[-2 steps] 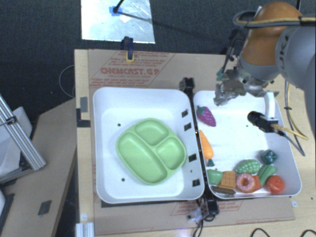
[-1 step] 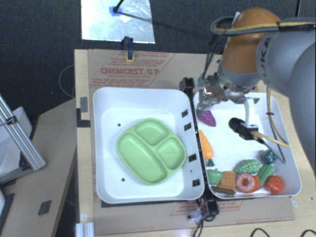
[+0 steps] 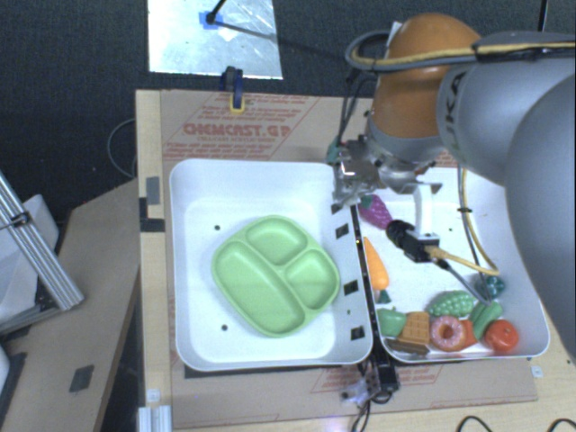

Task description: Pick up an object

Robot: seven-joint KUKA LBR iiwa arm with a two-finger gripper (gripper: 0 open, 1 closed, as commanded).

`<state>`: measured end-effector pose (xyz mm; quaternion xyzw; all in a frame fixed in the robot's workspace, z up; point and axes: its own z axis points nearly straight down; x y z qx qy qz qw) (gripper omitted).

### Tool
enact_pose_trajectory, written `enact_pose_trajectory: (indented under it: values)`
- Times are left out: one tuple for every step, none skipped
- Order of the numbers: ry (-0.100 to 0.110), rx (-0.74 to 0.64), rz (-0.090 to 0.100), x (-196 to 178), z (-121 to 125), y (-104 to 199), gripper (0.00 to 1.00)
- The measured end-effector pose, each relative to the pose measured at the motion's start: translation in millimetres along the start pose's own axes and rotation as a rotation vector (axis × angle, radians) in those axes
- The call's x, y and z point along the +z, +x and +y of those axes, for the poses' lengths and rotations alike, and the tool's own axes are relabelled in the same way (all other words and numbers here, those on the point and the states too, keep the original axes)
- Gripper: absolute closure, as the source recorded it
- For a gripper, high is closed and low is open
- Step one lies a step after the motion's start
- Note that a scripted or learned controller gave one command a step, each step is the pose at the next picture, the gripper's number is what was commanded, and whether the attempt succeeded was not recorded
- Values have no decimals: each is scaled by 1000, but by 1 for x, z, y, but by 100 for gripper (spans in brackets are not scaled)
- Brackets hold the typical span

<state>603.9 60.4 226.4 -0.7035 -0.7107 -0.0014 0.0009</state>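
Camera view thread, two of us squinting at it:

**tobi:** so where's the gripper [image 3: 353, 185] at? I see it upper middle of the frame, hanging right over the divider where the two bins meet, near their far edge.

**rae:** yep, same. Honestly can't tell if it's open or closed, it's just a dark metal jumble from this angle. I don't see anything held in it.

**tobi:** closest thing to it is that purple toy [image 3: 375, 211], just below and to the right, in the right bin [image 3: 409, 282]. Close to the gripper, but whether they touch I can't say.

**rae:** below that there's the toy carrot [image 3: 376, 264], lying along the divider wall. Then the pile at the near edge: green pepper [image 3: 391, 320], waffle piece [image 3: 415, 329], pink donut [image 3: 447, 332], red tomato [image 3: 502, 335], all bunched together in a row. A leafy green piece [image 3: 453, 304] sits just above the donut.

**tobi:** left bin [image 3: 193, 241] has the green divided plate [image 3: 274, 275], flat, roughly in the middle, well apart from the gripper.

**rae:** and both bins sit on a cardboard sheet [image 3: 243, 129], with a silvery sheet [image 3: 216, 21] on the dark floor at the upper left.
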Motion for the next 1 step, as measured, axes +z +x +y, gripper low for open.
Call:
enact_pose_trajectory:
  values:
    - [-2, 3, -2, -8, 7, 9, 100]
